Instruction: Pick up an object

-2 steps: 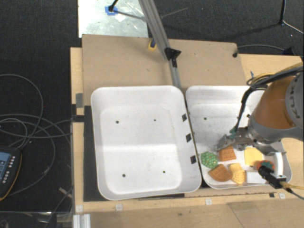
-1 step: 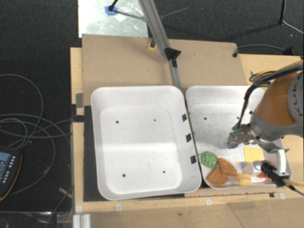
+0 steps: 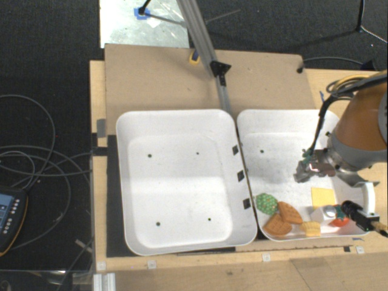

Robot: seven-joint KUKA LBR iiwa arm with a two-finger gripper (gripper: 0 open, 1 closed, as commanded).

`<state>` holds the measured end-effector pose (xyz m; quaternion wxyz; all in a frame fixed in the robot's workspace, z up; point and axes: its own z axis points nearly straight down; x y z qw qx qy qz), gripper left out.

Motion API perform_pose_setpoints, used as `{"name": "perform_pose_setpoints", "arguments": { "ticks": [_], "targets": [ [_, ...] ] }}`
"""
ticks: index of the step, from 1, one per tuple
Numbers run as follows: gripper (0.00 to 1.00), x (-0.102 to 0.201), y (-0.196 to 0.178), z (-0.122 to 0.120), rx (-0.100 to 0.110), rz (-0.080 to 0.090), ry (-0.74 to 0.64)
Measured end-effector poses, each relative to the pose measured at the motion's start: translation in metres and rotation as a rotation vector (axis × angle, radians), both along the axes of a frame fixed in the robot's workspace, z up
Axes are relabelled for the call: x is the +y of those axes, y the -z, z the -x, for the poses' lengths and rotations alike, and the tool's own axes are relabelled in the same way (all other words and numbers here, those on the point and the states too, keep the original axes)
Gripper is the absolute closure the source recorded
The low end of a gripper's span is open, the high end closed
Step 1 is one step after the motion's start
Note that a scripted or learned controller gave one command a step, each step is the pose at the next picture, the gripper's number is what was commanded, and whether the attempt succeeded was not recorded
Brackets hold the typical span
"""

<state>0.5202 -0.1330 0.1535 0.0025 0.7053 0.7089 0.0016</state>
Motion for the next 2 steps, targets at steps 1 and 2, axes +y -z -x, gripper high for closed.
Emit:
{"name": "perform_pose_setpoints", "arguments": {
  "ticks": [1,2],
  "targets": [
    [1.00,-0.009,-0.048,-0.005,-0.001,0.001,0.001],
    [1.00,-0.009,-0.067,-0.006,0.001,0.000,0.000]
  ]
}}
